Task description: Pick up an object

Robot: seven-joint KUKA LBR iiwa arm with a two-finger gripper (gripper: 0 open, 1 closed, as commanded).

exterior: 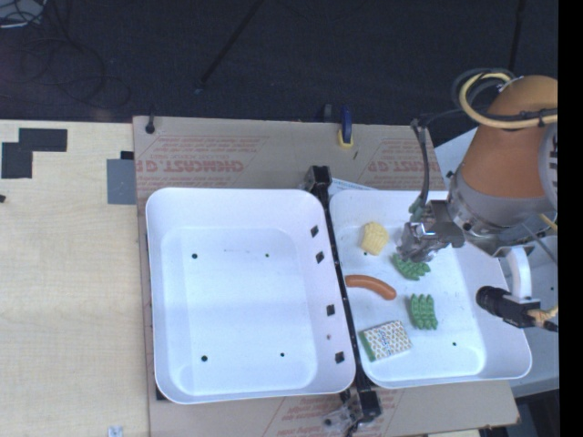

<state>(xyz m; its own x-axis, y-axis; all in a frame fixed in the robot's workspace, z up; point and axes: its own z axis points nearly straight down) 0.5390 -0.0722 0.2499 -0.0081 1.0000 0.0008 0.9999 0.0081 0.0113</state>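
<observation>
The end effector [418, 241], a small metal part below the grey and orange arm, stands low over the right shallow white plastic bin [510, 364], and I cannot tell how it is set, because it is small and dark against the things under it. Directly below it, touching or almost touching, lies a bumpy green plastic piece with a leafy shape [410, 267]. Just to the left of the end effector is a short yellow plastic corn cob [373, 238] with a grainy surface. Below these lies a smooth orange-red sausage [371, 286], long and a little curved, pointing left to right. To its right is a second green piece with rows of small knobs [422, 310], near the first green one but apart from it. At the front of the bin rests a flat rectangular packet with a pale dotted pattern and green edge [385, 340], lying tilted. The left white bin [164, 244] has smooth walls and small dark holes in its floor. Both bins stand on a brown cardboard sheet [237, 157] over the pale wooden tabletop [64, 289].
</observation>
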